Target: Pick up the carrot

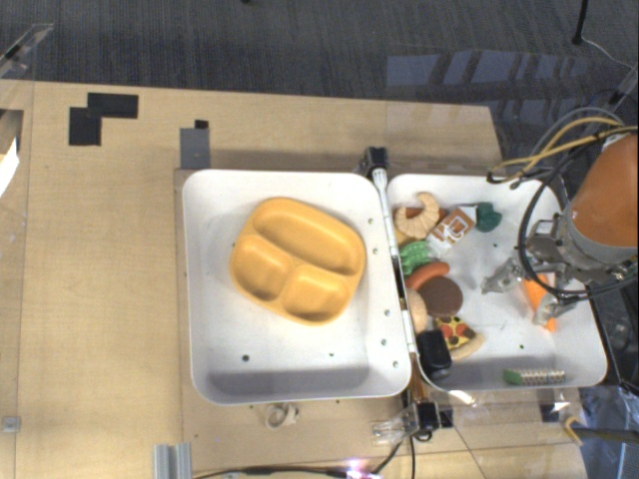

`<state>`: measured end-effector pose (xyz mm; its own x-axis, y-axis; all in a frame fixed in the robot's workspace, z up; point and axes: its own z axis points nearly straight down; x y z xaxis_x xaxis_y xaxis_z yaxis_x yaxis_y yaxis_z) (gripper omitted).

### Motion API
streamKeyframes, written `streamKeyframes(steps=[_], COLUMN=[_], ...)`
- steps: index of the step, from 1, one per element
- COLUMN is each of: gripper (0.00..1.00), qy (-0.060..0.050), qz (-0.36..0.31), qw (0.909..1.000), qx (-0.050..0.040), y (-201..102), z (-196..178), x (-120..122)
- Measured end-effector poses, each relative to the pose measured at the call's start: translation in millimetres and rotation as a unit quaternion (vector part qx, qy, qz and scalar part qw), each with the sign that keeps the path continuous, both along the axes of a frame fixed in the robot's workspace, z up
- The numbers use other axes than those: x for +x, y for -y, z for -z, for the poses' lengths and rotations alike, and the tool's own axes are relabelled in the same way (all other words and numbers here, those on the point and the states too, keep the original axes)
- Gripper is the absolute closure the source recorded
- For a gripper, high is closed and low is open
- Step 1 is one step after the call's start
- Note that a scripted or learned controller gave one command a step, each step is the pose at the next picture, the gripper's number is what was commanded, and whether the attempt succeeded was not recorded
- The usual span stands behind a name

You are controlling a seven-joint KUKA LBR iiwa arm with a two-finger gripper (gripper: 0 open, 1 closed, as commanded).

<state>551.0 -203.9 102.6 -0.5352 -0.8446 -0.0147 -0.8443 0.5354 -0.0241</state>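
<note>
Camera view: two white bins are seen side by side on the bench (90, 297). The left bin (215, 367) is occupied by a yellow three-compartment tray (298, 257). In the right bin (589, 362), toy foods are gathered along the left wall: a croissant (417, 216), a chocolate cookie (440, 295) and a pizza slice (460, 334). The claw (529, 287) is lowered at the bin's right side, its fingers set apart about the orange carrot (539, 296), which lies on the bin floor between them.
</note>
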Motion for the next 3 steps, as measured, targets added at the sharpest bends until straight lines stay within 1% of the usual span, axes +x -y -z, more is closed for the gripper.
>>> streamKeyframes(steps=[1,2,3], gripper=[0.0,0.0,0.0], qy=[-0.007,-0.005,-0.007], qz=[-0.106,-0.133,0.087], qw=[0.9943,0.9911,0.9962], qx=[-0.0024,-0.0028,0.0009], y=[0.8,0.1,1.7], z=[13.9,13.6,13.7], x=[-22.1,-42.6,-18.4])
